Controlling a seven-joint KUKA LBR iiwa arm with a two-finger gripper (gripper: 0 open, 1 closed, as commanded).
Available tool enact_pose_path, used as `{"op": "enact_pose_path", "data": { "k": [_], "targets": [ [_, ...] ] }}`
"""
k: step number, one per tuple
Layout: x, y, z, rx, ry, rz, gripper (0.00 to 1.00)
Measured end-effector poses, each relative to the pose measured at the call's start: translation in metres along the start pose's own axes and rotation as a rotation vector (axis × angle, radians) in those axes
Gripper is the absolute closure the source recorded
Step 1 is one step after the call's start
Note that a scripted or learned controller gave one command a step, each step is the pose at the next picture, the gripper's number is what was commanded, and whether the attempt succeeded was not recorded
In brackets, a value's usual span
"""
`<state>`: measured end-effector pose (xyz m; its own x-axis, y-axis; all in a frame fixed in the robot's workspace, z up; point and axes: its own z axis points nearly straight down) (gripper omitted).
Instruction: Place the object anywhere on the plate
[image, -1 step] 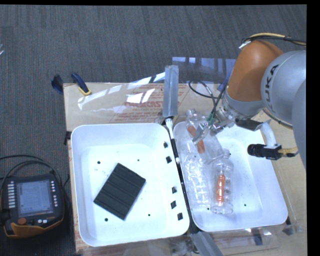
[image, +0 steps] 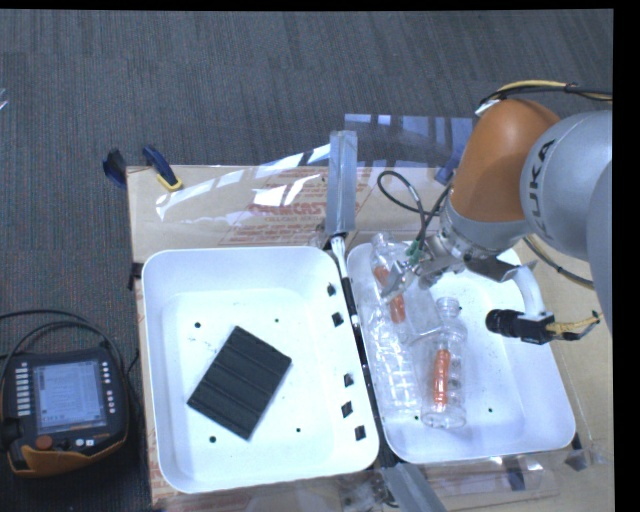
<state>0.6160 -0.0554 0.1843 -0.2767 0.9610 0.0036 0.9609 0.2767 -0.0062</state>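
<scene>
The plate (image: 240, 382) is a black ribbed rectangle lying flat at a slant in the left bin (image: 170, 290). Several clear plastic bottles lie in the right bin (image: 530, 400). One bottle (image: 444, 370) with an orange insert rests near the bin's middle, and a second bottle (image: 392, 365) lies along the left wall. A third bottle (image: 383, 262), with an orange piece below it, sits in the far left corner. My gripper (image: 412, 262) hangs low over that corner, right beside the third bottle. The wrist and cables hide how it meets the bottle.
A row of black tabs marks the wall between the bins (image: 347, 380). A clear upright panel (image: 342, 190) stands behind the bins. A black connector with its cable (image: 518, 323) hangs over the right bin. A teach pendant (image: 65, 405) lies off the bench at the left.
</scene>
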Motion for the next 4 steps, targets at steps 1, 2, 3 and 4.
{"op": "enact_pose_path", "data": {
  "k": [1,2,3,4],
  "targets": [
    [0.015,0.033,-0.019,-0.001,-0.002,0.012,1.0],
    [0.034,-0.007,-0.039,0.0,-0.001,0.041,1.0],
    [0.031,0.038,-0.036,-0.001,-0.002,0.067,1.0],
    [0.038,0.028,-0.033,0.001,-0.002,0.073,1.0]
  ]
}}
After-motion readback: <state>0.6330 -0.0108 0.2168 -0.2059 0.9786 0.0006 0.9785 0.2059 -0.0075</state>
